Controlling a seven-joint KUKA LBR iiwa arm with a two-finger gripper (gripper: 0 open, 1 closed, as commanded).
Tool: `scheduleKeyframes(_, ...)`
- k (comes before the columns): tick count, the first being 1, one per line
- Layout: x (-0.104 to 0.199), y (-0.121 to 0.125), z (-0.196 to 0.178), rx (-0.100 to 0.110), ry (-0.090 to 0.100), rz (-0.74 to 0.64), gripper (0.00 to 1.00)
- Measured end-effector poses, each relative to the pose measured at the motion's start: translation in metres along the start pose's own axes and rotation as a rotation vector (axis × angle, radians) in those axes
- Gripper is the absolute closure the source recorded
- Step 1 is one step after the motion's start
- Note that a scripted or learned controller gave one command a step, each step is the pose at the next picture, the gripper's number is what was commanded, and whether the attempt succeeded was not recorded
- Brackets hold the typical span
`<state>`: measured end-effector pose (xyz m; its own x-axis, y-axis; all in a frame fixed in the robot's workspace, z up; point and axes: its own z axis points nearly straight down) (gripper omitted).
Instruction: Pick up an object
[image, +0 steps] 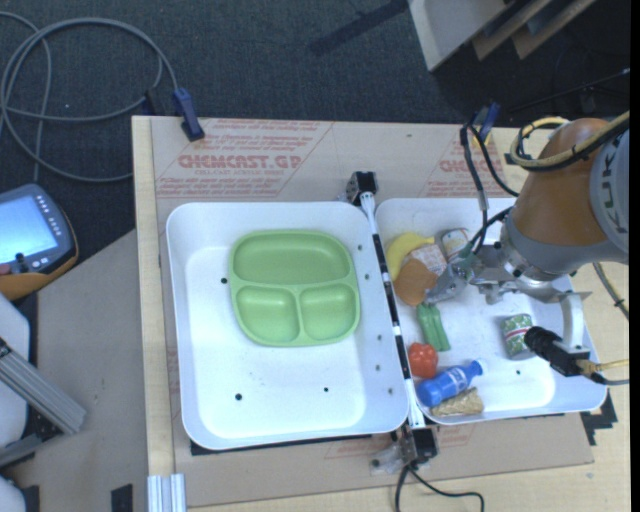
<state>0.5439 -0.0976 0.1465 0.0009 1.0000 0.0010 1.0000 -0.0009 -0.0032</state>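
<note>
At the lower edge of the right bin (497, 366) lies a tan crumbly block (459, 404), touching a blue bottle (449, 382) that lies on its side just above it; up and to the left of the bottle sits a small red fruit (423, 357), close to the wall between the two bins; to the right, well apart from these, a green-and-white can (516, 334) lies on the bin floor; above the red fruit a short green stick (432, 326) lies nearly upright in the frame; the gripper (449, 284) hangs low over the middle of this bin, its tip pointing lower left and just beside a brown rounded lump (413, 279), the thing nearest to it; whether it touches the lump cannot be told, nor whether its grip is released or clenched, and nothing is seen held in it; behind the lump is a yellow fruit (403, 249), touching it, and to the right of that a small pale jar (455, 241); the grey and orange arm (565, 200) comes in from the right of the frame; the left bin (290, 390) holds a green divided plate (295, 286) in its upper half; both bins rest on a tabletop (260, 160) covered with a brown sheet printed in red; at its far edge are two blue clamps (188, 114), one upper left, one upper right; beyond, grey cables (60, 60) loop on the dark floor.
</note>
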Motion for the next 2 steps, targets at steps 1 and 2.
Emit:
scheduleKeyframes(1, 0.006, -0.013, 0.062, -0.002, 0.000, 0.000, 0.00)
scheduleKeyframes(2, -0.013, 0.038, 0.062, -0.004, -0.001, -0.001, 0.00)
